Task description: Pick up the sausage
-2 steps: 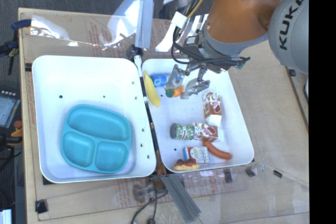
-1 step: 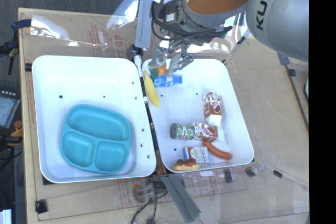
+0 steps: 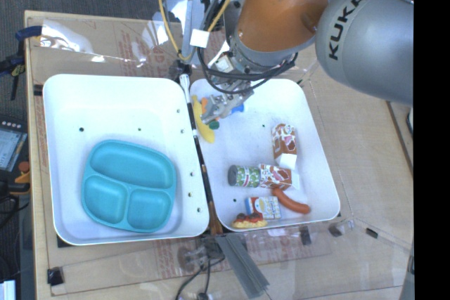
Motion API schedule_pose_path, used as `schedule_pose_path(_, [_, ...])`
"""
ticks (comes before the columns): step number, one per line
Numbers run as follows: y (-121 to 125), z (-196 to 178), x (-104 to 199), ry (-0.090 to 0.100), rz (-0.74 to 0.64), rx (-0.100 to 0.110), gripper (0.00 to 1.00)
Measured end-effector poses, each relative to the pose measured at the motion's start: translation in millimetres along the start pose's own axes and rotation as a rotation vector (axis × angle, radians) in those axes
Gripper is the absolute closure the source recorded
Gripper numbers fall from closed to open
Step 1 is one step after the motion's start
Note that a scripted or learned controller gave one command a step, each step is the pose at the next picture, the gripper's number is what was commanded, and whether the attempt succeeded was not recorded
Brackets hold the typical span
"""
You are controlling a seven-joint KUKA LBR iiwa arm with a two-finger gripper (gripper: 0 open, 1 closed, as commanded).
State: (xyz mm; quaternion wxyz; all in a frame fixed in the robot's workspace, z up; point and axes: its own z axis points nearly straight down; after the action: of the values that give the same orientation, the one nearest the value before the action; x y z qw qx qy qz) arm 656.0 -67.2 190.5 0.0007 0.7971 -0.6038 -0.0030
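Observation:
The sausage (image 3: 291, 201) is a short orange-red link lying near the front right corner of the right bin (image 3: 316, 130). It sits just in front of a white block and beside a small carton. My gripper (image 3: 223, 106) hangs low over the back left part of the same bin, under the orange wrist band, well away from the sausage. Small yellow, green and blue toy pieces (image 3: 207, 124) lie right by the gripper at the bin's left wall.
A green-capped bottle (image 3: 257, 175) lies on its side mid-bin, with a brown-red packet (image 3: 284, 140) behind it. A small carton (image 3: 264, 206) and a hot-dog toy (image 3: 247, 223) sit at the front edge. The left bin (image 3: 63, 102) holds a blue divided plate (image 3: 129, 185).

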Motion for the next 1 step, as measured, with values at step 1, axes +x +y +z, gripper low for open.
schedule_pose_path(1, [7.3, 95.3, 36.9, 0.003, -0.135, 0.008, 1.00])
